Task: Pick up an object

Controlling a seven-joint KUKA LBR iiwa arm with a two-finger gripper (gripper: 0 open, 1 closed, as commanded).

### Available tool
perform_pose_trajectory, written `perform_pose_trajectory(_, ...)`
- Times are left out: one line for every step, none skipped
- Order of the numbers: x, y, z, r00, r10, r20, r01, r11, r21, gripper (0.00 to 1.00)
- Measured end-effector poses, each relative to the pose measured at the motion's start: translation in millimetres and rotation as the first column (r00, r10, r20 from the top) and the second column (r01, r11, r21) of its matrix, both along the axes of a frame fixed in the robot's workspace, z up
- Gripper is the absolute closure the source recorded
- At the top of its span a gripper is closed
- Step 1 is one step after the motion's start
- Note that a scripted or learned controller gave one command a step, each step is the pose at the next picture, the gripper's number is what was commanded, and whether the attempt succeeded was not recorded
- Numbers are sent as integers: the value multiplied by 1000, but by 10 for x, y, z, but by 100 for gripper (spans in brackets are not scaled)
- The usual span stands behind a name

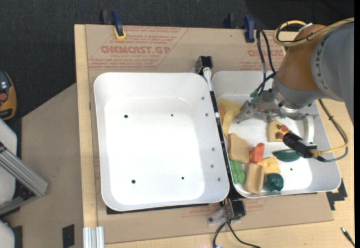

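Hand (269, 111) hangs low over the right bin (323, 182), just above its upper middle, arm (315, 67) reaching in from the right. Metal linkage hides the tips; cannot tell whether it is released, clenched or grasping anything.

Landmark: the hand.
- Just below and right of it: small yellow piece with a red spot (277, 130), then a dark green flat piece (287, 155).
- Below it: orange-red piece (257, 153), tan slab (238, 148), tan cylinder (255, 177), teal lump (274, 183), green strip (238, 171).
- Left of it: pale yellow piece (227, 112) against the bin's wall.

Judgement: these look like small toy foods, light, rigid or slightly soft, smooth enough to slip. All crowd together and touch. The yellow piece sits nearest; best taken across its narrow sides. Left bin (112, 86) lies well beyond, on the surface (84, 61).
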State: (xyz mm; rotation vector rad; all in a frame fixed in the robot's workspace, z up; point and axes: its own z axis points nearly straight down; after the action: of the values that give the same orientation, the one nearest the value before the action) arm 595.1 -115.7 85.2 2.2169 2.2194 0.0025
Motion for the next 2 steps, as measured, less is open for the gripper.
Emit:
perform_pose_trajectory(-457, -181, -6, 1000, -4, -9, 4, 1000, 2, 0)
perform_pose_trajectory(472, 19, 9, 1000, 4, 4, -4, 1000, 1, 0)
